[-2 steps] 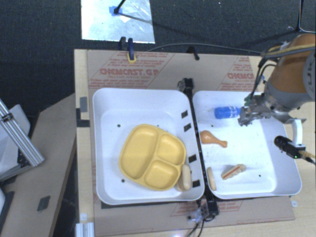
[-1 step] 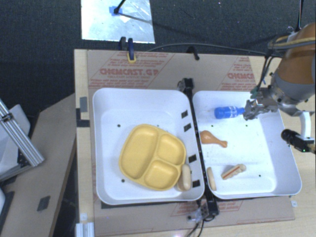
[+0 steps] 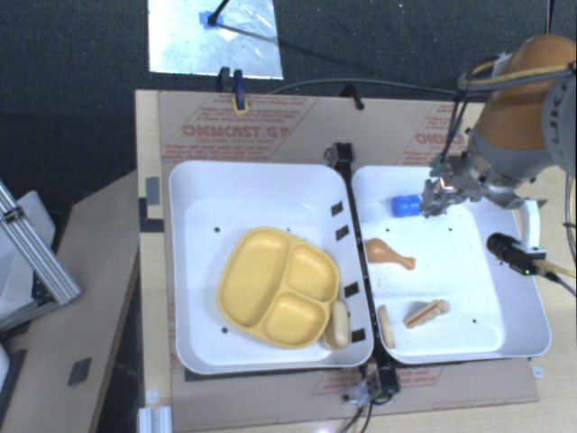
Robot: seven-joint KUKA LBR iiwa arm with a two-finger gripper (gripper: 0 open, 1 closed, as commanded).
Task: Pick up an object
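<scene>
Over right bin (image 3: 518,332) hangs gripper (image 3: 436,197), finger state indiscernible, just beside one blue cylinder (image 3: 406,206); one glossy drumstick (image 3: 389,253), one hotdog (image 3: 425,313); left bin (image 3: 194,242): one yellow three-section plate (image 3: 278,287).

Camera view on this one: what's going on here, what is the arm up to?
The arm's end effector sits low at the back of the right bin, right beside a small blue object. Nothing is visibly held. A drumstick-shaped toy, a hot dog toy and a pale piece lie in the same bin. The left bin holds a yellow divided plate.
</scene>
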